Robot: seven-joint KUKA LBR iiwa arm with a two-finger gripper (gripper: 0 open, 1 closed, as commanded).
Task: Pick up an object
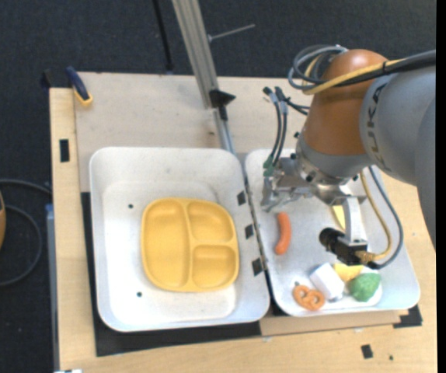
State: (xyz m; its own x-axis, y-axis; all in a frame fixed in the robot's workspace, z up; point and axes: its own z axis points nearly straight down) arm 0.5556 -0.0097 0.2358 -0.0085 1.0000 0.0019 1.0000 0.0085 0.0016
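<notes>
step: approach, nothing lifted yet (my read). The gripper (273, 198) hangs over the upper-left corner of the right bin (400, 277), and no object is seen in it
jaws: cannot tell whether apart or together (metalwork there is too cluttered)
target: likeliest the orange sausage-shaped piece (283, 233), lying lengthwise on the bin floor just below the gripper in the view, apart from it
next move: calls for a small shift toward the piece, a descent, then a close across its short width
other items: orange pretzel (308, 297), white block (328, 280), yellow piece (348, 271) and green piece (365, 286) are bunched at the bin's lower edge, touching or nearly so (harder picks)
edges: the sausage piece lies near the wall shared with the left bin (99, 208), so there is little room on that side
open room: bare floor to the piece's right, between it and the cluster
left bin: the yellow divided plate (190, 244) sits mid-bin, well apart from the work
</notes>
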